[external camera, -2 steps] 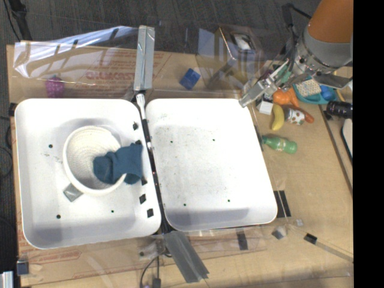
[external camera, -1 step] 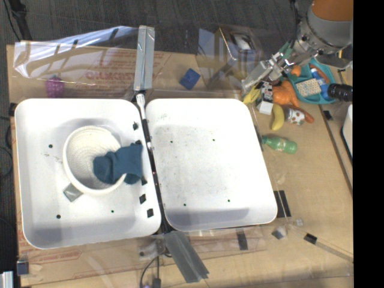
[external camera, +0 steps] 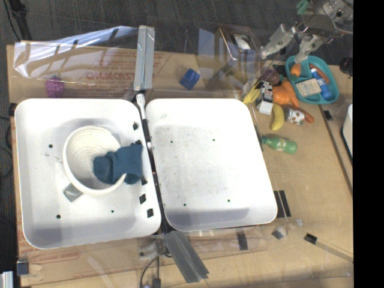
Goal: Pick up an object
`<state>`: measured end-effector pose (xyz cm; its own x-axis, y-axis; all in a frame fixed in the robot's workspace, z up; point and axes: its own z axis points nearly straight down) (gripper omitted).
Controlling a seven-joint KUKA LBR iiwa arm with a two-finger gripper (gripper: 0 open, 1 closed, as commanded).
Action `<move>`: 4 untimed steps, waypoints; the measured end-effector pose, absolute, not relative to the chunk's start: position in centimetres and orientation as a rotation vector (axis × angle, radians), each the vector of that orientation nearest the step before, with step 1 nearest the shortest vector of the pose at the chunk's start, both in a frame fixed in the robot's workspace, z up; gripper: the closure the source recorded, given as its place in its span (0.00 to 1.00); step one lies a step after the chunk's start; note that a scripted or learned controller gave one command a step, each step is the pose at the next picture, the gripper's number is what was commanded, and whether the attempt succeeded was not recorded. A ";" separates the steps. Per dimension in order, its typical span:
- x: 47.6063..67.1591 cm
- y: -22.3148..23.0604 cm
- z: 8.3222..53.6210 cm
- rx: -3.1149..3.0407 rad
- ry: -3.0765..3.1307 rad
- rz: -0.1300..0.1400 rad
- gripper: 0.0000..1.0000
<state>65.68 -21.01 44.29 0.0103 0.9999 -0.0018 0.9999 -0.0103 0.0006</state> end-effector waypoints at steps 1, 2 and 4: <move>65.7 -16.3 41.6 1.900 2.505 -0.003 0.00; 65.7 -13.7 37.1 1.479 2.774 -0.002 0.00; 65.6 -8.3 41.3 1.663 2.666 -0.002 0.00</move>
<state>65.65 -8.34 41.34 -0.4396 0.8982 -0.0003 0.8982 0.4396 -0.0012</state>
